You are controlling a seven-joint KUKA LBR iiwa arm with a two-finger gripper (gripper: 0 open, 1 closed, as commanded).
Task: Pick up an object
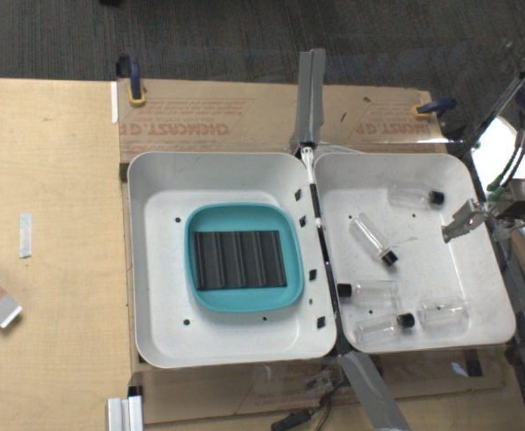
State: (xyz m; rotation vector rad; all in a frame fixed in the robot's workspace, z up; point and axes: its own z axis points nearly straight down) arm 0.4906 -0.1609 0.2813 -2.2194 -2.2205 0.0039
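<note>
We judge the picking has not yet begun: our gripper (452,230) stands at the right edge of the right bin (459,164), fingers apart and holding nothing, while the nearest clear vial (372,241) lies on the bin floor to its left, near but apart.

Camera view from above the bench. My gripper (459,223) sits at the right bin's (459,173) right rim. This bin holds several clear vials with black caps: one vial (370,239) lies diagonally near the centre, another (415,196) near the far wall, and three (397,312) cluster along the near edge. The left bin (154,241) holds a teal tray (242,218) with dark slots.
</note>
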